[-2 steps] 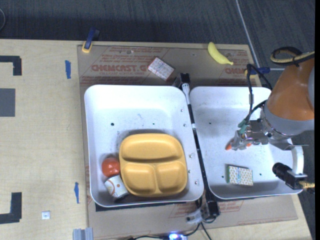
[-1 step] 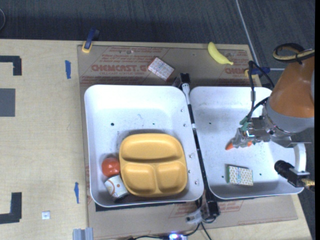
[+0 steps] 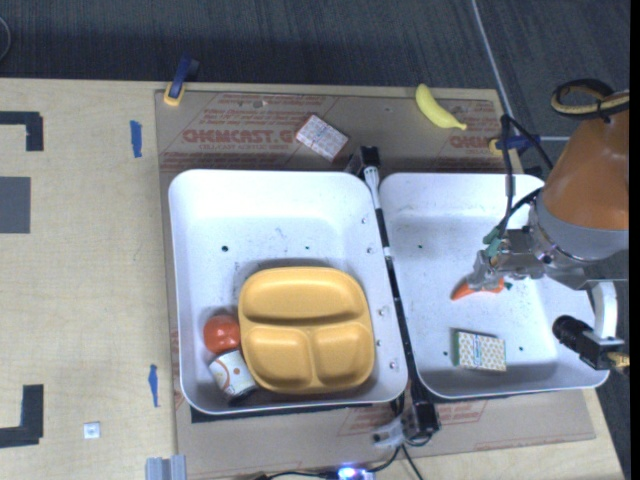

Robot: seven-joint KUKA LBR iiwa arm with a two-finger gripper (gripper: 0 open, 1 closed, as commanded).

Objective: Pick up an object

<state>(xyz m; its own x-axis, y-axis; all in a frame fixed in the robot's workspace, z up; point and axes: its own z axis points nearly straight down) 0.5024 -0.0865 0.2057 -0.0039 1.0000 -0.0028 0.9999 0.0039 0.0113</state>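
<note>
The claw [image 3: 492, 266] hangs over the right bin [image 3: 430, 208], its state impossible to tell; a small orange carrot [image 3: 470, 289] lies just beneath, long axis pointing lower-left, with bare floor leftward and a green packet [image 3: 478, 351] nearer the front rim

banana [image 3: 439, 109]: lay on the bench's far edge, beyond the right bin
blue clamp [image 3: 180, 80]: at the cardboard's far-left corner
</note>
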